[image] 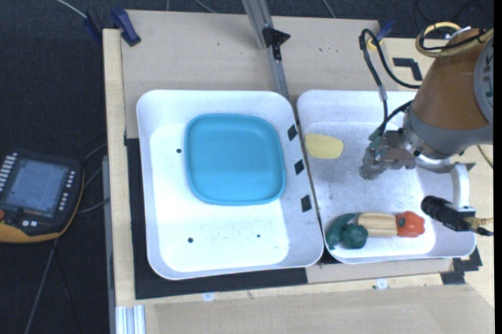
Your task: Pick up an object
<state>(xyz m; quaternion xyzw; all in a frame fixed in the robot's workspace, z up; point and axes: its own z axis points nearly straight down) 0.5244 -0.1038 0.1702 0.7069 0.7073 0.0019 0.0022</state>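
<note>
While the jaws (375,165) hang low over the right bin (349,109), their state cannot be told.
Nearest candidate: yellow piece (323,146), just left of them on the bin floor. Judged light, stiff, smooth and low-lying; take it across its narrow width.

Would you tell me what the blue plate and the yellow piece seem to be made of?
Blue plate: likely plastic, a uniform matte turquoise with soft moulded rounded corners. Yellow piece: possibly plastic or foam, pale and dull, with no shine; too small to tell more.
</note>
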